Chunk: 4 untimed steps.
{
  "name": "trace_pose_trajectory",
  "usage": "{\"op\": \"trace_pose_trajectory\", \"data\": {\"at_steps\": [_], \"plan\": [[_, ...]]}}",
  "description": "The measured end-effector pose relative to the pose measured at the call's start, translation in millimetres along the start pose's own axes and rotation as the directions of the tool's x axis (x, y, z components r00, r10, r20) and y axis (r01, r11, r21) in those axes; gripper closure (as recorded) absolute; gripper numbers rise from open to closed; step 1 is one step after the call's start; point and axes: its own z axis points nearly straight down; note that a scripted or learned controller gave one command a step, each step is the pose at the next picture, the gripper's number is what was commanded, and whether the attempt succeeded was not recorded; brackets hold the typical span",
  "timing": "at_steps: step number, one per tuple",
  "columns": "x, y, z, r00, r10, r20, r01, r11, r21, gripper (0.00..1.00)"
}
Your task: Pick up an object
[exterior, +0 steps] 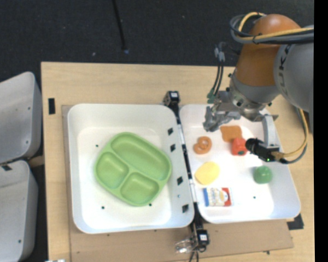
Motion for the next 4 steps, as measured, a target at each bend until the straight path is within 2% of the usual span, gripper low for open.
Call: {"op": "trace_pose_trajectory", "data": {"at_steps": [1,2,3,4], "plan": [[53,-18,-10,1.000,-0.002,-0.001,0.002,1.000,-0.001,1.00],[98,-41,2,1.000,-0.001,0.000,0.001,1.000,0.002,1.00],[145,-64,-5,1.000,-0.003,-0.001,0.003,1.000,0.001,1.00],[142,-63,-6,1.000,0.002,-0.001,-0.002,1.000,-0.001,0.00]]}}
